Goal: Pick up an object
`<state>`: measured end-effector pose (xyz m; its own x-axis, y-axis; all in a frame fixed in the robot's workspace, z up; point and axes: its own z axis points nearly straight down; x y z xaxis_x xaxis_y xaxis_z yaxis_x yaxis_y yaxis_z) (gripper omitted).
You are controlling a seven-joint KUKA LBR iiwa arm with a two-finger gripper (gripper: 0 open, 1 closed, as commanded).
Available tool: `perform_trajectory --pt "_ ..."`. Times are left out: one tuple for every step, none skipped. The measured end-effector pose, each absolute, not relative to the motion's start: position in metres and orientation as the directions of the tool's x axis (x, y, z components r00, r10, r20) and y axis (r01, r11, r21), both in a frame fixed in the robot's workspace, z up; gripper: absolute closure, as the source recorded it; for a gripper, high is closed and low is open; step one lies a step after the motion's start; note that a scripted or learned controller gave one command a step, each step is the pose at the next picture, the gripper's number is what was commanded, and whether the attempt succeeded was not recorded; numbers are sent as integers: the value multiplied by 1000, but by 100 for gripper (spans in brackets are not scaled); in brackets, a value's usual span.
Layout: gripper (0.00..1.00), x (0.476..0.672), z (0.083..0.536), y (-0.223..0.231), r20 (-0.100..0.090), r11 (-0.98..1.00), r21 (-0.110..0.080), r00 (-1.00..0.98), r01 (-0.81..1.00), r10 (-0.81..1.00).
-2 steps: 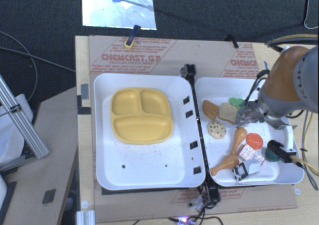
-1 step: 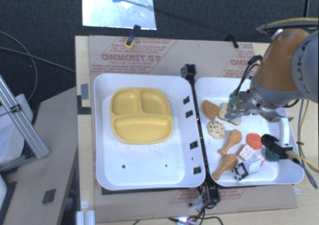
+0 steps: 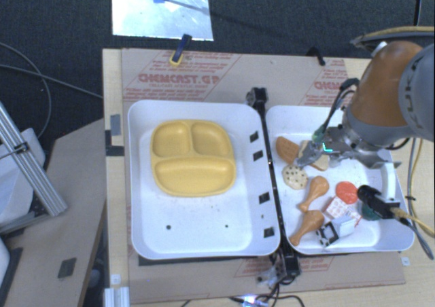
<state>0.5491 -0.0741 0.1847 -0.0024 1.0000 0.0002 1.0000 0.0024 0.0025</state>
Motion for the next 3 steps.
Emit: perform_trajectory --pt "0 500 81 -87 1 -2 -7 2 1000 1000" --pt "0 488 199 -52 1 8 11 -8 1000 1000" --pt "0 487 184 -37 1 5 2 -5 1000 1000"
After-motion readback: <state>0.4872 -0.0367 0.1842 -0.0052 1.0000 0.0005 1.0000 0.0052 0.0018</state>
